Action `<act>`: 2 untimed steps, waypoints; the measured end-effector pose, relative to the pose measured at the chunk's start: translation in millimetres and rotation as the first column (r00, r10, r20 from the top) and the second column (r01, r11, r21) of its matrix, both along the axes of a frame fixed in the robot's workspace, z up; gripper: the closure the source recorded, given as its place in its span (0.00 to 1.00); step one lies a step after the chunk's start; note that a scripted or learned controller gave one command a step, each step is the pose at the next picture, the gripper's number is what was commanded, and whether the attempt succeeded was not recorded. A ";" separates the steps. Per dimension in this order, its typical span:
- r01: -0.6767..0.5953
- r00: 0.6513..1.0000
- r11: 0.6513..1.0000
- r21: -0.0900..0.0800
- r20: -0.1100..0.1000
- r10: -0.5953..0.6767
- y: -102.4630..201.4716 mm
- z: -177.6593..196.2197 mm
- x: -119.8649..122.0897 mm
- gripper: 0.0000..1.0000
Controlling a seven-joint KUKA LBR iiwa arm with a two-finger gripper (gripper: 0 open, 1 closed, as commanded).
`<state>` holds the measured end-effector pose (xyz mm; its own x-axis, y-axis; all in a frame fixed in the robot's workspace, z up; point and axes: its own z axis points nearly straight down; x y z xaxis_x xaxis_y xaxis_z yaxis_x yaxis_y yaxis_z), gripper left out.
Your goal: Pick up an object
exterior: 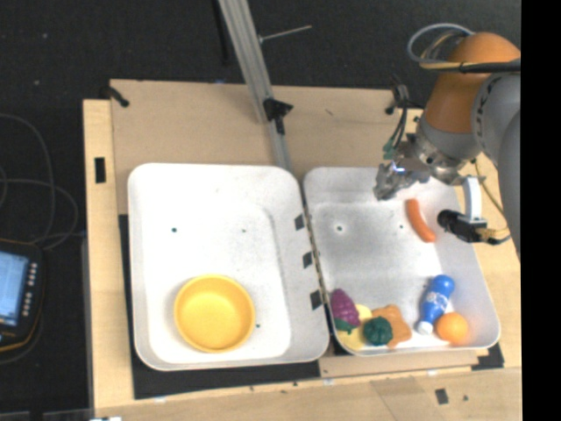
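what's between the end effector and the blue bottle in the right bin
In the camera view, the orange sausage-shaped piece lies between the end effector and the blue bottle; beyond it, bare bin floor.

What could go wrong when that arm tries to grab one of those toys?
The gripper hovers at the far edge of the right bin, apart from every toy, so closing here would likely catch nothing. The orange sausage lies close to the bin's wall, which may block a finger. The purple toy, green toy and bottle crowd the near edge, so a grab there might nudge neighbours instead.
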<state>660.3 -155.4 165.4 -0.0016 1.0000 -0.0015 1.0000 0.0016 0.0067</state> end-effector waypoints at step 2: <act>-0.002 1.000 1.000 -0.001 0.001 0.002 -5.6 102.2 9.2 1.00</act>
